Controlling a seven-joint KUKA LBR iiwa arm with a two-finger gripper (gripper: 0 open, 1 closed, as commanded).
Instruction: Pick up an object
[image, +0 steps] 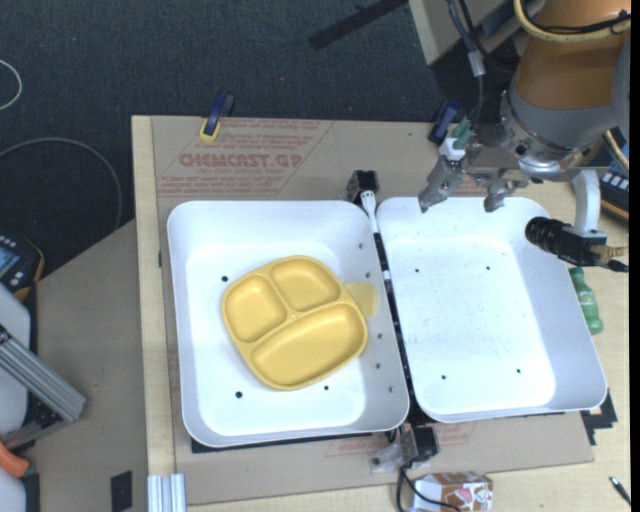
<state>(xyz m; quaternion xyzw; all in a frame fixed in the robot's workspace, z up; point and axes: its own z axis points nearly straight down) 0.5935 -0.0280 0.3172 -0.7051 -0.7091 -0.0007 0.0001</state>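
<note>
A yellow three-compartment plate (293, 321) lies in the left white bin (190, 300), near its middle. A small yellow piece (362, 297) sticks out from under the plate's right edge. My gripper (463, 196) hangs over the far edge of the right bin (560, 350), well away from the plate. Its two fingers (433, 192) are spread apart with nothing between them.
A green object (587, 302) lies along the right bin's right rim. A black cylinder (556, 238) juts in at the right. Clamps sit at the bins' top (362, 186) and bottom (412, 447). A blue and yellow clip (214, 117) rests on the cardboard at the back.
</note>
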